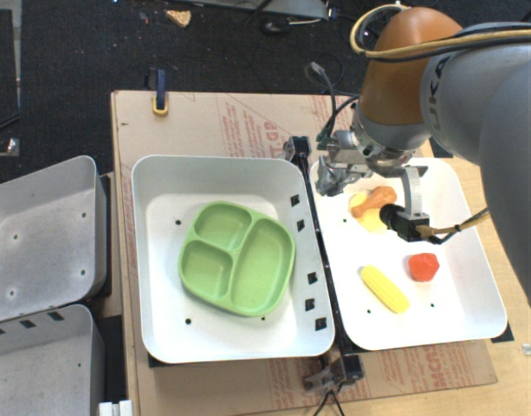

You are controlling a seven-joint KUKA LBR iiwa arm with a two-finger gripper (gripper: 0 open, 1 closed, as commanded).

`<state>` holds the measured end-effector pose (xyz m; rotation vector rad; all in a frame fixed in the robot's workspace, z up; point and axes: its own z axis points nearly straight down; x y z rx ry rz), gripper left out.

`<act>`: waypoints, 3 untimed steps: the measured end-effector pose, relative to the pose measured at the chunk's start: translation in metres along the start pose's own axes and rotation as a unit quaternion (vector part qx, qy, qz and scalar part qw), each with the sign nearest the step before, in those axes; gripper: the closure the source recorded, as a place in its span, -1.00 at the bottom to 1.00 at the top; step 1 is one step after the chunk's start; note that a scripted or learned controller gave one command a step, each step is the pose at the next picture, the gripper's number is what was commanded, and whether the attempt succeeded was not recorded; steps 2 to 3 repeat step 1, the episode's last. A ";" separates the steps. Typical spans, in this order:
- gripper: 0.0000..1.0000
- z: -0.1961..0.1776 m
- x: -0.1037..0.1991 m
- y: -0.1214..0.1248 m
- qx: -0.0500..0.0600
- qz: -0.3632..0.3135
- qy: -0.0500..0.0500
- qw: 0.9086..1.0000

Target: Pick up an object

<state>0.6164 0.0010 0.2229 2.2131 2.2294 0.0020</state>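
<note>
Your gripper [336, 177] sits low over the far left corner of the right bin [473, 315], close to the wall that divides the two bins. Whether it is open or closed cannot be told from this view, since the wrist covers it from above, and nothing can be seen held in it. The nearest thing to it is the orange object [375, 198], which lies just beside the gripper on its right, on the bin floor. It touches or overlaps a small yellow object [369, 220] on its near side. Further out, the red object [424, 267] lies apart from these toward the bin's right side. The long yellow object [385, 289] lies at a slant near the middle of the near half. Your arm [473, 85] comes in from the right across the far edge of that bin, and the orange band [408, 59] sits directly above the wrist, so the tool points steeply down. In the left bin [161, 319] a green divided plate [237, 256] lies flat near the middle, well apart from the gripper.
</note>
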 end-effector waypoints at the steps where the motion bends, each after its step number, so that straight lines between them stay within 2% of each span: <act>1: 1.00 0.004 0.047 -0.013 0.002 0.001 0.000 1.000; 3: 1.00 0.004 0.047 -0.013 0.002 0.001 0.000 1.000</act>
